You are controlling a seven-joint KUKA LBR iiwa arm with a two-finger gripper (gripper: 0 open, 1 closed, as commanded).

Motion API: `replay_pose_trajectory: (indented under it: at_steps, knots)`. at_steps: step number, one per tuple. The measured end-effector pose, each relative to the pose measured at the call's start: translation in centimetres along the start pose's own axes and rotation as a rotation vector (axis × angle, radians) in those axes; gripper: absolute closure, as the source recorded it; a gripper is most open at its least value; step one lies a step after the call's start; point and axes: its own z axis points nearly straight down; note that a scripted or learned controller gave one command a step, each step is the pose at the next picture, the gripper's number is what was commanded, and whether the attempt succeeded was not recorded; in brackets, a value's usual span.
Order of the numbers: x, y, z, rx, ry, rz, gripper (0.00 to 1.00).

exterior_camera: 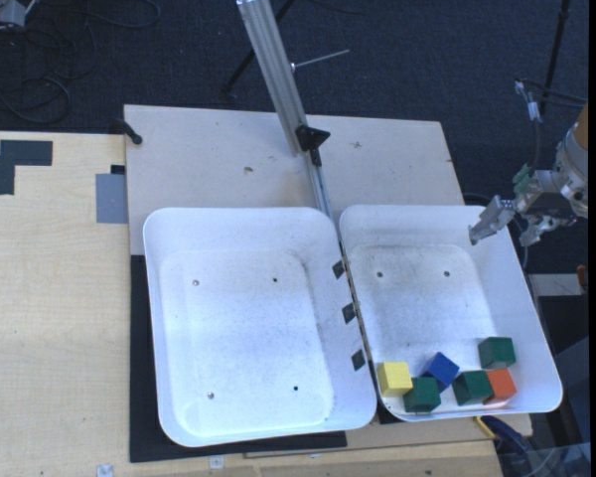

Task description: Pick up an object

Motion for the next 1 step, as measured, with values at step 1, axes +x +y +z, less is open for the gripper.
replay_pose_trajectory:
  at_steps: [1]
  knots:
    - [9.78, -2.5, -0.71, 0.001, 0.004, -0.004, 0.0]
